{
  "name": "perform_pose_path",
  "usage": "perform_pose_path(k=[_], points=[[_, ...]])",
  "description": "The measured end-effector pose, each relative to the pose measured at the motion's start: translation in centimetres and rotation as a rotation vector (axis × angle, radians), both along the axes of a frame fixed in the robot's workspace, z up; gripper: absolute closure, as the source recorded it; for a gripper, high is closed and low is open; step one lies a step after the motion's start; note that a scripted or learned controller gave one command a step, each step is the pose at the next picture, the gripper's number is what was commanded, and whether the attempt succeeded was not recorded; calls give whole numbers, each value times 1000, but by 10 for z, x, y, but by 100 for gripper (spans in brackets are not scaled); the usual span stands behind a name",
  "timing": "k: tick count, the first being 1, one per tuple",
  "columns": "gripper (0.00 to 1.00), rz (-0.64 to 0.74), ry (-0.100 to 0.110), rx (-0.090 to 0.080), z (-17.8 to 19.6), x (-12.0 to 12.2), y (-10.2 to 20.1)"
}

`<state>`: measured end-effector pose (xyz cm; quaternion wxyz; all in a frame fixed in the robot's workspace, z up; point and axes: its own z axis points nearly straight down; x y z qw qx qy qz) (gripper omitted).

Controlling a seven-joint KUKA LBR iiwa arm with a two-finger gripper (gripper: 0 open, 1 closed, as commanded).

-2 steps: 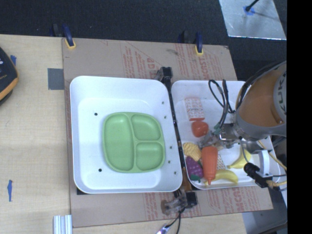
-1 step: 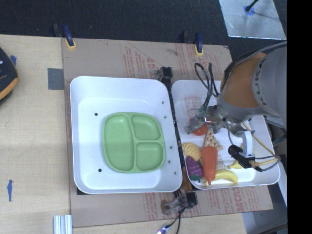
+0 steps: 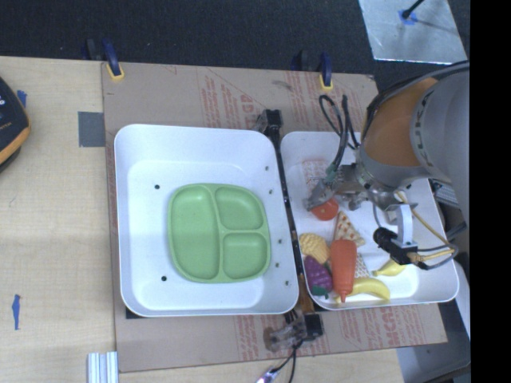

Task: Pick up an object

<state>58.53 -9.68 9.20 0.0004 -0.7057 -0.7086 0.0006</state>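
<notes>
Over the right-hand bin (image 3: 447,294), the grey arm (image 3: 415,134) with its orange band reaches down from the right, and its tool (image 3: 327,194) sits low at the bin's upper left part, just above a small red tomato-like piece (image 3: 325,210). Whether the tool is spread or pressed together I cannot tell, since the wrist and dark cabling hide much of it from this slanted view, and nothing can be seen pinched in it.

Toy foods lie crowded in the lower half of that bin. A wedge of pizza (image 3: 346,228) lies just below and right of the red piece. An orange carrot (image 3: 343,266) stands lengthwise beneath the wedge, with a yellow corn-like piece (image 3: 314,248) to its left and a bunch of purple grapes (image 3: 318,275) below that, touching the carrot's side. A yellow banana (image 3: 369,290) curves along the bin's lower wall, near the carrot's tip.

Left of it, the other white bin (image 3: 128,214) holds a green divided plate (image 3: 217,231) lying flat near its middle. Both bins rest on brown cardboard (image 3: 200,86) clamped to the wooden table (image 3: 48,238).
</notes>
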Motion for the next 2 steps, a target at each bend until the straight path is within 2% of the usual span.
perform_pose_path(k=[1,2], points=[[100,3,1,-1,10,0,-1],[100,1,0,1,100,-23,62]])
